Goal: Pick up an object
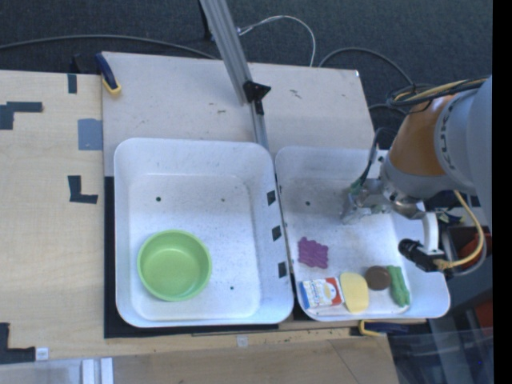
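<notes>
Gripper (358,201) sits low in the right bin (320,170), toward its 2 o'clock side; we cannot tell its state. We see the loose objects clustered along the bin's 6 o'clock edge: a purple piece (313,253), and below it a row of a red-and-white packet (321,293), yellow block (355,291), brown ball (378,278) and green item (398,286). A green bowl (174,264) rests at 7 o'clock in the left bin (192,162).

Blue-and-yellow clamp (108,73) (bench corner); black cables (336,54) on dark floor.
</notes>
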`<state>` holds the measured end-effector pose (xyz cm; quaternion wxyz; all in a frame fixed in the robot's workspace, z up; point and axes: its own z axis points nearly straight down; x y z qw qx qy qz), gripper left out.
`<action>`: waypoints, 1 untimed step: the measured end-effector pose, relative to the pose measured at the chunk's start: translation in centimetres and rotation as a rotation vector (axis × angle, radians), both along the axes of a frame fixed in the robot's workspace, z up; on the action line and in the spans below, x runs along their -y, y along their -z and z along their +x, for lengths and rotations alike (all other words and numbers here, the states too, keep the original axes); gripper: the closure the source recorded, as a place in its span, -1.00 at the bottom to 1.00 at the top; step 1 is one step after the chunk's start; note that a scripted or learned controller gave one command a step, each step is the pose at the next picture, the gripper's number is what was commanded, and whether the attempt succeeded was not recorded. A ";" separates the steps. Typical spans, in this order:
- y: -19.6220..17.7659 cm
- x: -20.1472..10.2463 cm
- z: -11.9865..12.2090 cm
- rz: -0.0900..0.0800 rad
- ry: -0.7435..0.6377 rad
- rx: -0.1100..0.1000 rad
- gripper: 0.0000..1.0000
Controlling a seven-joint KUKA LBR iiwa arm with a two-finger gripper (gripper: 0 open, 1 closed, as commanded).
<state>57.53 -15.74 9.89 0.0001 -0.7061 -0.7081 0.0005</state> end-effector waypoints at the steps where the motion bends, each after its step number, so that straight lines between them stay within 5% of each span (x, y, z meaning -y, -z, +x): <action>1: -6.0 -0.6 0.6 0.000 0.000 0.005 1.00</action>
